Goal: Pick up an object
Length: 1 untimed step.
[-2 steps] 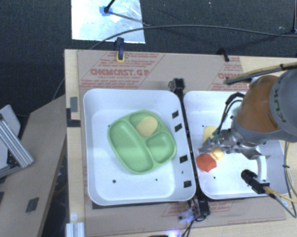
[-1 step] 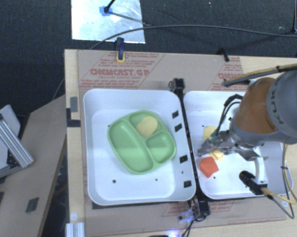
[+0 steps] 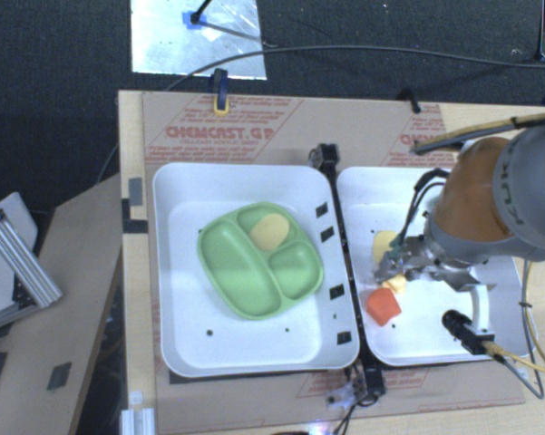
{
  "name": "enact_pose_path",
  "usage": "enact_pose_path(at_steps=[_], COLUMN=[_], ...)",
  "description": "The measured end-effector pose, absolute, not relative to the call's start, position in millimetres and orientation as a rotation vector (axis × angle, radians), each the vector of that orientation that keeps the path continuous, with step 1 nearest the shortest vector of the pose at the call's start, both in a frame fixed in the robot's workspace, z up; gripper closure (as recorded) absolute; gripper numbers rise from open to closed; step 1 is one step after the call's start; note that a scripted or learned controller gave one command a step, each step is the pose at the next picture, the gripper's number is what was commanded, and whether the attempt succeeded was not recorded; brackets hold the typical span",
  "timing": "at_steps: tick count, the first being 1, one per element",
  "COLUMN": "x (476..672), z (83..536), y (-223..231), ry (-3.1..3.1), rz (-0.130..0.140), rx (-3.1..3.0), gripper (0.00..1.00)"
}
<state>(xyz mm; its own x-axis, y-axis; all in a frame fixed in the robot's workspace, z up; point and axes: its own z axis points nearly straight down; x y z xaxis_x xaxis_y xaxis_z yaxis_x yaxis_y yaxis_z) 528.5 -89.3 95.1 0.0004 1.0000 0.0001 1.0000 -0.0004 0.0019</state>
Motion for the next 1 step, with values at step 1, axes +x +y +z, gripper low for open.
enact_pose_path(at_steps=[1], x=[537.4], z=[156.0], y=[-90.1], ry=[2.222], rz=[0.006], rx=[2.213], gripper=[1.00])
